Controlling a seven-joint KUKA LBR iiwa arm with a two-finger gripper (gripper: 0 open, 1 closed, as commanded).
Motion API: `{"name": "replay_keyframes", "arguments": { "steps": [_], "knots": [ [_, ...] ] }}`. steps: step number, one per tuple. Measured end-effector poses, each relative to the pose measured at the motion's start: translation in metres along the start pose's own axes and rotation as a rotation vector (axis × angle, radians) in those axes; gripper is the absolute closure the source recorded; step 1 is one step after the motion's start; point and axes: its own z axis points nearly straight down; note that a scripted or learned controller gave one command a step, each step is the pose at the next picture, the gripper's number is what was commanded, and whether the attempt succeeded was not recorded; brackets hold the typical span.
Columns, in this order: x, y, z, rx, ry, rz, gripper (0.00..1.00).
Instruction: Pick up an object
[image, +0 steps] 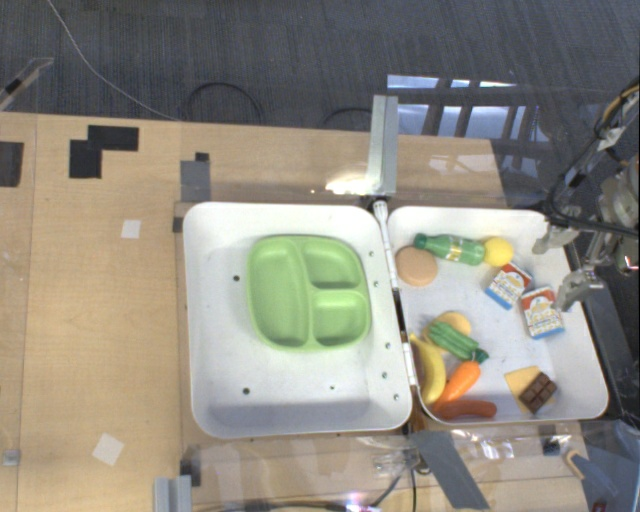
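Observation:
The right bin (580, 398) holds several toy foods: a green bottle (450, 248), a yellow lemon (497, 251), a tan bun (417, 266), two small cartons (508, 285) (541, 312), a banana (432, 368), a green cucumber (458, 340), a carrot (460, 380), a red sausage (465, 409), a cheese wedge (519, 379) and a chocolate piece (539, 393). My gripper (561, 265) hangs over the bin's right rim, just right of the cartons. It is open, with nothing between its fingers.
A green divided plate (307, 291) lies in the left bin (215, 380). A metal post (383, 150) stands behind the seam between the bins. The arm and its cables (610, 170) fill the upper right.

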Motion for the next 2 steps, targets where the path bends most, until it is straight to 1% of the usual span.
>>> {"name": "replay_keyframes", "arguments": {
  "steps": [1, 2],
  "knots": [
    [0.030, -0.019, 0.102, -0.003, 0.011, 0.008, 0.00],
    [0.008, -0.019, 0.182, 0.003, -0.006, 0.037, 0.00]
  ]
}}
